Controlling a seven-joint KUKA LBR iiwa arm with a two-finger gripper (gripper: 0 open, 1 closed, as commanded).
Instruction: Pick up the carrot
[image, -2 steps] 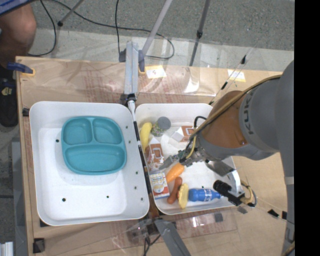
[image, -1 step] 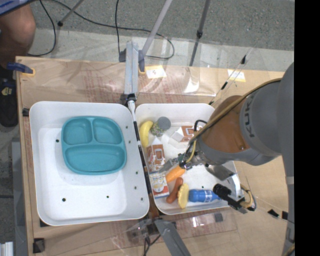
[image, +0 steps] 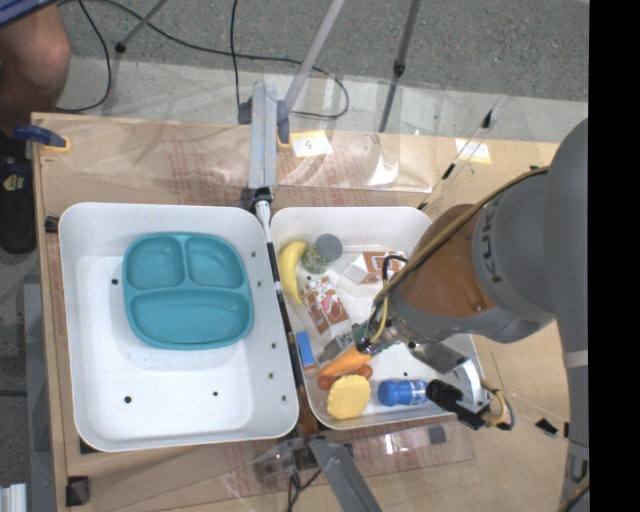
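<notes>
We cannot tell the state of the gripper (image: 372, 338): it sits under the arm's wrist, and the grey and orange body of the arm (image: 480, 275) covers it from above. The same arm hides the right part of the right bin (image: 345, 213), so any contents there cannot be made out. The arm itself is cut off at the right of the view.

The carrot (image: 345, 364) lies in the lower part of the right bin, just below the gripper; we cannot confirm contact between them. It rests at a slant, with a yellow rounded item (image: 347, 397) touching it from below. A blue bottle (image: 402, 392) lies just beside the yellow item, toward the right. A banana (image: 291, 266) lies near the bin's upper left, next to a grey round lid (image: 327, 245). A printed packet (image: 325, 301) lies between the banana and the carrot. A small blue item (image: 306, 351) sits against the bin's left wall; its type is hard to make out.

The left bin (image: 80, 330) holds a teal divided plate (image: 187, 290), lying flat with three compartments. Both bins rest side by side on the counter (image: 150, 160).
</notes>
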